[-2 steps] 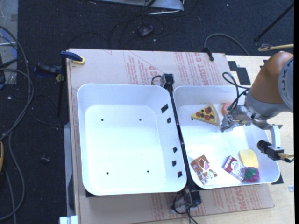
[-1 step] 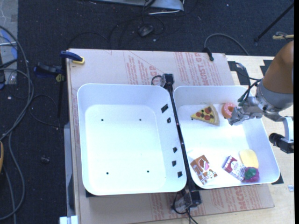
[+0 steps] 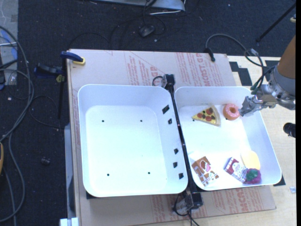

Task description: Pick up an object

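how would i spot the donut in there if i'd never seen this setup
Look at the right-hand white bin of the two on the bench. Along its far wall, near the right corner, the donut sits just right of a pizza slice toy, with the arm's tool right beside it. It is the one round pink ring with a hole; its neighbour is a flat triangle.

Bright, even light falls from overhead, and the two white bins (image 3: 127,140) at the frame's centre are nearly washed out, with little surface detail left. Shadows are soft and short, gathered along the bin walls. The dark floor (image 3: 37,22) across the upper left reads dim. The whole frame is slightly soft and grainy.
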`<state>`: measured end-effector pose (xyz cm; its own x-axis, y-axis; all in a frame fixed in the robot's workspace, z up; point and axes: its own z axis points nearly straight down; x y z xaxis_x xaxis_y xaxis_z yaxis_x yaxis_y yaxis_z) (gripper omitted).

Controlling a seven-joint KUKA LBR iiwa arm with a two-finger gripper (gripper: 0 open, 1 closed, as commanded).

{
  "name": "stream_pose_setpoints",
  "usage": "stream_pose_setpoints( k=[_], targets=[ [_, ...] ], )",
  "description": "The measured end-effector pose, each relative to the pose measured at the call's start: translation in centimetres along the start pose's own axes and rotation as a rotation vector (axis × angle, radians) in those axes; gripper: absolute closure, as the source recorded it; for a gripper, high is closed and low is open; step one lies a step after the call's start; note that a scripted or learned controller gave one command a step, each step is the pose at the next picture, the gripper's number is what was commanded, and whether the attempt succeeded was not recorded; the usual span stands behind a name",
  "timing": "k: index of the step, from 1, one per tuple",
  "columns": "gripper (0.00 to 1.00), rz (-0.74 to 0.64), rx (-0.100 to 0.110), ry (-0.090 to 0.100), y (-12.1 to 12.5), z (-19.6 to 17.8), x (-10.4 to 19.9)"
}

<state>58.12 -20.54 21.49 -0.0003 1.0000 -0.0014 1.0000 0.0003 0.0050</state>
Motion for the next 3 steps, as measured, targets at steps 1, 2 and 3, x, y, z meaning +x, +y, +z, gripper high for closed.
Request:
stream_pose_setpoints(
  k=[1,2,3],
  targets=[
    [1.00,0.000,0.000,0.000,-0.7,-5.4,-0.6],
    [1.00,-0.005,0.005,0.002,0.7,-4.5,5.3],
    [1.00,-0.005,0.005,0.003,1.2,-4.9,10.9]
  ],
)
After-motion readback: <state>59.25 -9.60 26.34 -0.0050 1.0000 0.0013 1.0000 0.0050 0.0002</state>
